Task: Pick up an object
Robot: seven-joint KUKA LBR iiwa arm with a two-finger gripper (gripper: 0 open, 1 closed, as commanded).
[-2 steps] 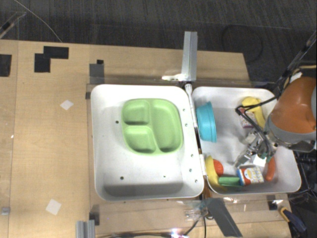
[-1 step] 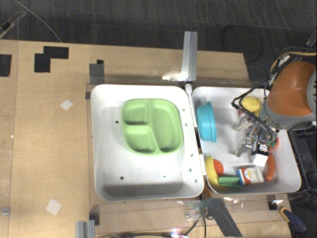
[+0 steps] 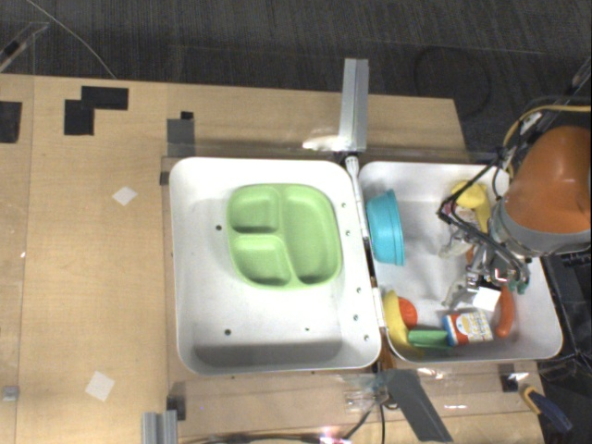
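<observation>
I see the grey arm with the orange band (image 3: 553,185) reaching in from the right, over the right white plastic bin (image 3: 421,178). Its metal gripper (image 3: 476,280) hangs low in that bin, near the front right part, with thin wires around it. I cannot tell how the fingers stand, because they are small and mixed up with the things under them. Just below the gripper lies a small white carton with a red and blue label (image 3: 469,326), and I cannot tell if the gripper touches it. Right beside the carton, on its right, is a long orange-red toy like a hot dog sausage (image 3: 505,314). On the carton's left lie a green toy stick (image 3: 427,338) and a yellow toy with a red bit on it (image 3: 400,312), both close to the front wall of the bin. A round blue plastic bowl (image 3: 386,228) stands tilted on its edge against the left wall of this bin. A yellow toy (image 3: 470,199) sits near the back, partly hidden by the arm. In the left white plastic bin (image 3: 199,276) lies a light green plastic plate with three sections (image 3: 282,235), flat and near the middle. Both bins sit side by side on the light wooden table (image 3: 83,276).
</observation>
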